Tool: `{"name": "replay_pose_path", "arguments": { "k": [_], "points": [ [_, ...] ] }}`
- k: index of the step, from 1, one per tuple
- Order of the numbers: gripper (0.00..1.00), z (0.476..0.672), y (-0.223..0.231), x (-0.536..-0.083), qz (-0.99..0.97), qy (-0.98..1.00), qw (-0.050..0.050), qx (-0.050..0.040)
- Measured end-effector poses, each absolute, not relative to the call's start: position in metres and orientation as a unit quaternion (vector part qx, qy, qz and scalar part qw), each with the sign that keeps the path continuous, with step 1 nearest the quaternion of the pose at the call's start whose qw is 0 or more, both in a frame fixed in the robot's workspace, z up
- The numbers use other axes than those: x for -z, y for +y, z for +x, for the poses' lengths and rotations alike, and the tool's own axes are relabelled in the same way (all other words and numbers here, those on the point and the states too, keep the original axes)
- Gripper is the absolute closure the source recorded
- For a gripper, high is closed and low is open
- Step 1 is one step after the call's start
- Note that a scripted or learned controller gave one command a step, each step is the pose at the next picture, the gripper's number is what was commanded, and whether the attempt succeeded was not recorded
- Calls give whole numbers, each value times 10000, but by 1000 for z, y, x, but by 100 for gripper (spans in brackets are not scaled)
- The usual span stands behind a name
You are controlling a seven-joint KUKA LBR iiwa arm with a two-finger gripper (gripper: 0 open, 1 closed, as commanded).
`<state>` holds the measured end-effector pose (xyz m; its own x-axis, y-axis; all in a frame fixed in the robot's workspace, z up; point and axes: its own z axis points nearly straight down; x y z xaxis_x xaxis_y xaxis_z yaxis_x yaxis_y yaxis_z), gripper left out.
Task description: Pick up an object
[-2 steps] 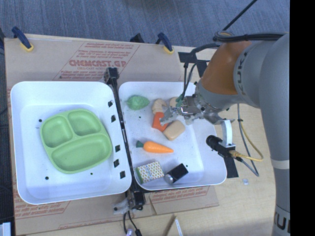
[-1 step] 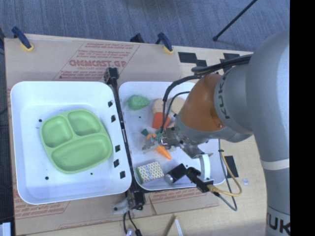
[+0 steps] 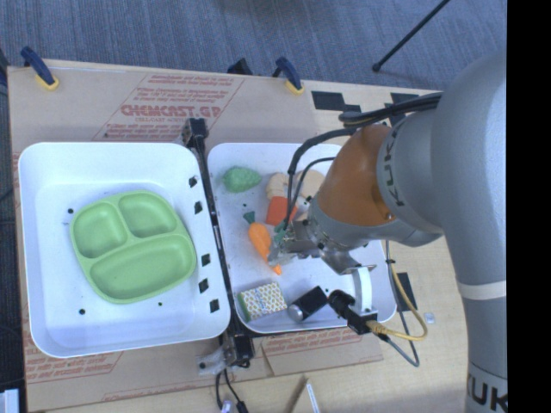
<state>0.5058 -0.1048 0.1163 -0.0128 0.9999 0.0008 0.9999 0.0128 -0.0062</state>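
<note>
With the two-finger gripper (image 3: pixel 280 249) low in the right white plastic bin (image 3: pixel 344 321), its opening impossible to tell, it should centre on the small orange carrot-shaped toy (image 3: pixel 259 239) just beside it before lifting.

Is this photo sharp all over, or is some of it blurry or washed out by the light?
In the camera view, the green tray and left bin look fairly crisp; the big grey arm, close to the lens, is soft; the white bins are bright, nearly washed out; the toys by the gripper are small and slightly fuzzy.
</note>
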Motion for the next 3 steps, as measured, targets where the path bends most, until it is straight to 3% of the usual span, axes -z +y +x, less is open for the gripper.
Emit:
{"name": "replay_pose_path", "arguments": {
  "k": [1, 2, 3],
  "points": [
    [0, 506, -105, -116, -7027, -7115, 23, -18],
    [0, 505, -92, -91, -7046, -7096, 29, -16],
    [100, 506, -92, -101, -7026, -7116, 34, -24]
  ]
}}
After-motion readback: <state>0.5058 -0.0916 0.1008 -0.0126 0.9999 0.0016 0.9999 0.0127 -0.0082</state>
